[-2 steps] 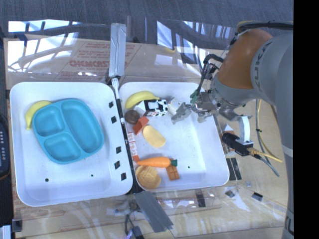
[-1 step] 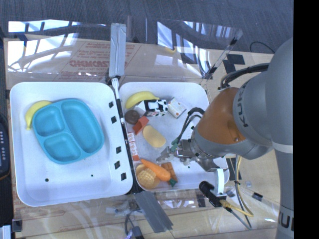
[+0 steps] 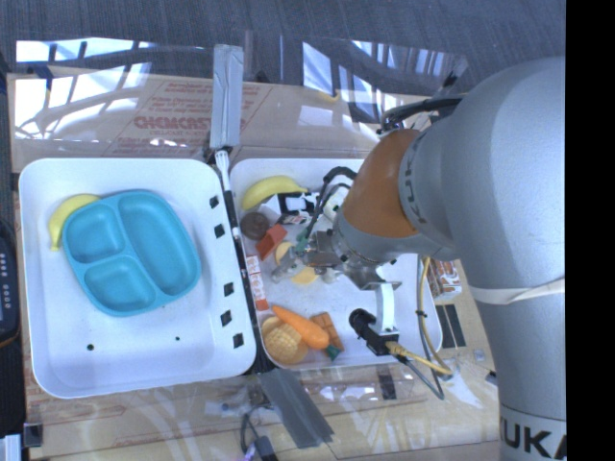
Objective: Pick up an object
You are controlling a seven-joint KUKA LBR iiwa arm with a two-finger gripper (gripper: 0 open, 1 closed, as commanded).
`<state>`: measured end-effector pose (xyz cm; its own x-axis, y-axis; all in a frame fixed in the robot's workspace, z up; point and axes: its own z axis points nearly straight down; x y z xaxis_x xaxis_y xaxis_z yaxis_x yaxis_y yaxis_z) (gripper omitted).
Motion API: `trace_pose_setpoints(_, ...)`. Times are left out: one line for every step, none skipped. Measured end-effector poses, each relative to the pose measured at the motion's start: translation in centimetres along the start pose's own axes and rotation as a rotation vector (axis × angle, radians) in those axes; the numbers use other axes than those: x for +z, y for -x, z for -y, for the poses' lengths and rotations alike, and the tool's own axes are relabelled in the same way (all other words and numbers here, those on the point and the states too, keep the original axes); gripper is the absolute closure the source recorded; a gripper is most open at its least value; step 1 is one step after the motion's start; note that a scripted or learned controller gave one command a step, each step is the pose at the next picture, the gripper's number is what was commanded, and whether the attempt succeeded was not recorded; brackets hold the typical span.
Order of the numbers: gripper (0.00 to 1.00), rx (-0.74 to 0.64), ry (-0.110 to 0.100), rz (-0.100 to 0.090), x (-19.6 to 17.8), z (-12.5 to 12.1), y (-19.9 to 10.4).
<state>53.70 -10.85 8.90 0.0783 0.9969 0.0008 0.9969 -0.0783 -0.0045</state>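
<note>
The gripper point(image 3: 306, 254) hangs low over the middle of the right bin point(image 3: 434, 327), above small toy food pieces (whether it grips anything, I cannot tell). A carrot point(image 3: 302, 327) lies near the front edge, a banana point(image 3: 270, 190) by the back-left corner. A blue tray point(image 3: 132, 249) fills the left bin point(image 3: 58, 353).

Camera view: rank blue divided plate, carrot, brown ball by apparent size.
1. blue divided plate, clearly the largest
2. carrot
3. brown ball, the smallest
</note>
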Motion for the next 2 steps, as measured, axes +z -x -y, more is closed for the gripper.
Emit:
trace_pose_setpoints(0.00,0.001,0.000,0.000,0.0,0.0,0.0)
trace_pose_setpoints(0.00,-0.015,0.004,0.000,-10.2,1.0,-3.7)
